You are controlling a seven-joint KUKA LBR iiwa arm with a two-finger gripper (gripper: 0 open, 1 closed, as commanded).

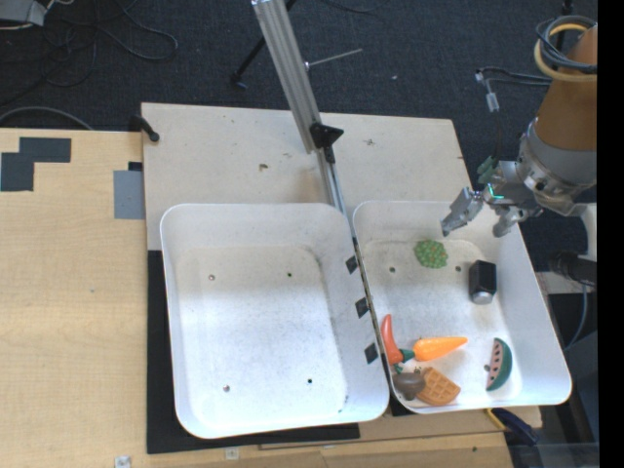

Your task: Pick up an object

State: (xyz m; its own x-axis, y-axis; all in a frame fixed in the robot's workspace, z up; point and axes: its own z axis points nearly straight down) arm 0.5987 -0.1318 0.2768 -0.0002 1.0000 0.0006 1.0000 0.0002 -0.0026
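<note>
Objects lie untouched in the right bin [546, 359]: broccoli [430, 253], black cylinder [482, 281], carrot [440, 346], melon slice [498, 364]. The gripper [480, 214] hovers at the bin's upper edge, fingers apart and holding nothing. The whole pick remains to be done.

the gripper [481, 217] hangs over the far right edge of the right bin [546, 359], its 2 fingers spread apart with nothing between them. below it lie a green broccoli [430, 253] and a black cylinder [482, 281]. nearer the front sit a carrot [440, 346], a red pepper [388, 338], a waffle [439, 389] and a watermelon slice [498, 364]. the left bin [185, 252] lies beside.
</note>
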